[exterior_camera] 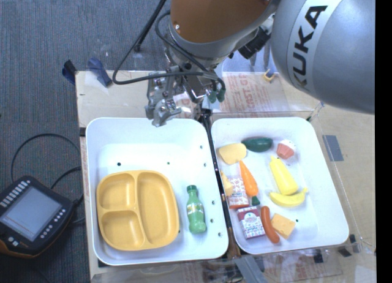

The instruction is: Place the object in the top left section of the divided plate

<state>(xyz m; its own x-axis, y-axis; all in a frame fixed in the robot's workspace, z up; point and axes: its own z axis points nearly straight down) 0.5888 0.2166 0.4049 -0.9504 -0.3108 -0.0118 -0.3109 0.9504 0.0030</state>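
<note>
While the big grey arm (324,30) fills the top right of the picture, its hand (177,101) hangs over the top edge of the left bin (107,135). I cannot tell how the hand is set. Low in that bin lies the yellow plate (138,209), with a green bottle (195,209) just beside it on the right. Toy foods lie in the right bin (318,171), like a banana (286,199) and a carrot (248,179).

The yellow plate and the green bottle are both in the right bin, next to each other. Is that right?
Not quite. The plate and the bottle do sit next to each other, but in the left bin, not the right one. The camera view shows it; the right bin holds the other toy food.
</note>
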